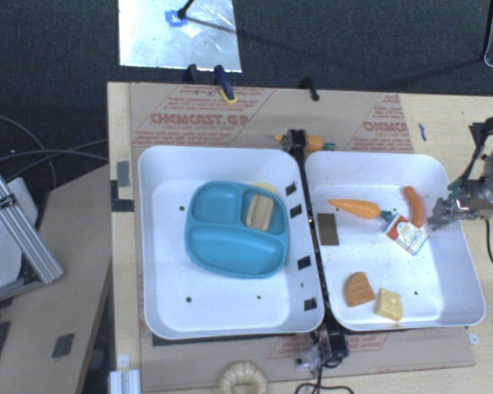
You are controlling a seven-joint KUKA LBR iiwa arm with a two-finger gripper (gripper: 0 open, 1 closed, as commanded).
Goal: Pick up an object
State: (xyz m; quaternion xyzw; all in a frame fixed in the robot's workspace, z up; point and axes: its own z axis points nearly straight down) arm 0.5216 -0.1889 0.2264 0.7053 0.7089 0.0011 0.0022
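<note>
Nothing is lifted yet: my gripper [440, 213] hovers at the right bin [456, 245] edge beside the small carton [406, 236]; how wide my grip stands I cannot tell.

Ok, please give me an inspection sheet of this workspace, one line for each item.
Surface: bench with cardboard sheet under two white bins.
Job's things: right bin holds toy carrot, sausage, small carton, bread slice, cheese piece, dark card.
Clutter: left bin holds blue divided plate with a tan block.
Grippers: gripper at right bin's right rim, fingers unclear.
Cables: black cables left of bench.
Surroundings: dark carpet, shiny panel.
</note>
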